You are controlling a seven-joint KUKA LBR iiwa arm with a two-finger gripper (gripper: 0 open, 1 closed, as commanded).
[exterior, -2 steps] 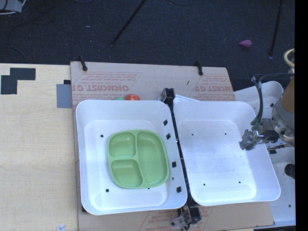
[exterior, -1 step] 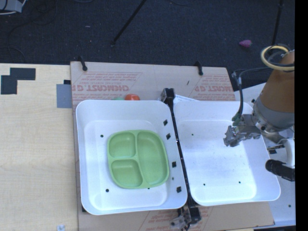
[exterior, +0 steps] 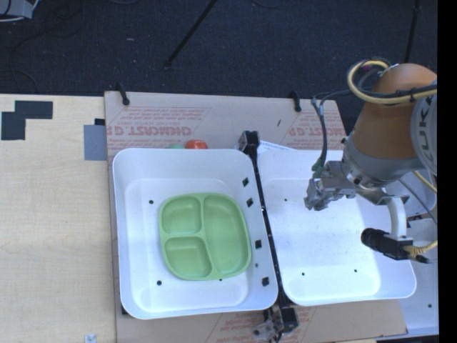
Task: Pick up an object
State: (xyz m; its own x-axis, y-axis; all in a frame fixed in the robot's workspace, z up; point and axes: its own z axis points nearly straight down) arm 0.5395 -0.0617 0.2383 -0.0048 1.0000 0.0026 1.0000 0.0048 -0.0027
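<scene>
A light green divided plate point(exterior: 203, 235) with three compartments lies flat in the left white bin point(exterior: 136, 191). My gripper point(exterior: 319, 196) hangs over the right white bin point(exterior: 335, 263), in its upper middle part, well to the right of the plate and apart from it. Its dark fingers point down toward the bin floor. I see nothing between them. The grey arm with its orange band point(exterior: 393, 113) reaches in from the right above the gripper.
A small red and green object point(exterior: 191, 145) lies on the cardboard just behind the left bin's far rim. A black divider point(exterior: 260, 220) runs between the two bins. A black part of the arm point(exterior: 385, 243) juts out over the right bin's right side.
</scene>
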